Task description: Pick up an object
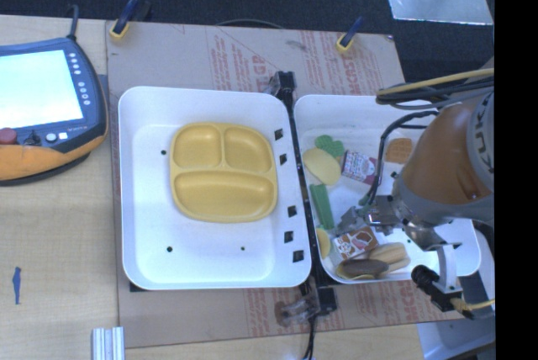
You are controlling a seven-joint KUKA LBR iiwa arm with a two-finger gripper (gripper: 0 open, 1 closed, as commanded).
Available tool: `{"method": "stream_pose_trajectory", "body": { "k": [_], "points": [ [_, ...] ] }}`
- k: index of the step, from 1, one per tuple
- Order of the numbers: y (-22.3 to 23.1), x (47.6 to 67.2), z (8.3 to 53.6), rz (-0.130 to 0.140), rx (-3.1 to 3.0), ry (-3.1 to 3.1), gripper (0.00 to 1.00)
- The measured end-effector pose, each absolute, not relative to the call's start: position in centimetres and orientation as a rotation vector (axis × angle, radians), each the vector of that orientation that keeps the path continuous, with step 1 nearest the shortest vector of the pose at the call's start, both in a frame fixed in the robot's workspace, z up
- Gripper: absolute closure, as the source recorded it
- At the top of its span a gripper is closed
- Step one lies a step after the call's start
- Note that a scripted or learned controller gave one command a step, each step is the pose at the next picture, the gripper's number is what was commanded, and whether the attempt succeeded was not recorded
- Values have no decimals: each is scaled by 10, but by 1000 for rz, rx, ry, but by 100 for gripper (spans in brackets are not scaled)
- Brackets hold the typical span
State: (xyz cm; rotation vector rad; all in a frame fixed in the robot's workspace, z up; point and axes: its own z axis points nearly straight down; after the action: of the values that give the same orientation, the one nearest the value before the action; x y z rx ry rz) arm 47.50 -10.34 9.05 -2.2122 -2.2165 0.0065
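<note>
**Arm low over the right bin, among the small toy items**

The grey arm with the orange band (441, 161) reaches in from the right and hangs over the right-hand shallow white bin (336, 108). Its two-finger gripper (367, 219) sits low in the bin, just above a small red-and-white packet (355, 244). Whether the claw is apart or together cannot be told from this slant, and nothing is seen clamped in it.

The right bin holds a cluster of small things. A pale yellow rounded piece (322, 166) lies near the bin's left wall, touching a green leafy-shaped piece (332, 146) just behind it. A long green stick-like piece (321, 205) lies lengthwise below them. A small white and pink carton (359, 167) sits beside the yellow piece, toward the arm. At the front of the bin a dark brown oblong piece (364, 268) lies against a tan bread-like piece (388, 254). An orange-brown flat piece (398, 150) lies at the back, partly hidden by the arm.

The left-hand white bin (143, 182) bears a yellow plastic tray with three compartments (224, 172), set near its middle. A teach pendant with a pale screen (42, 106) rests on the bench to the far left, well apart from both bins.
</note>
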Motion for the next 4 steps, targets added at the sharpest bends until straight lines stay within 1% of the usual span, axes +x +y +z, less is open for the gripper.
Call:
{"method": "stream_pose_trajectory", "body": {
  "k": [1, 2, 3, 4],
  "points": [
    [-172, 514, 151, 0, -2228, -2227, 0],
    [-106, 577, 118, -2, -2206, -2233, 0],
    [-11, 649, 197, -16, -2208, -2241, 0],
    [-65, 571, 192, 12, -2220, -2215, 0]
  ]
}}
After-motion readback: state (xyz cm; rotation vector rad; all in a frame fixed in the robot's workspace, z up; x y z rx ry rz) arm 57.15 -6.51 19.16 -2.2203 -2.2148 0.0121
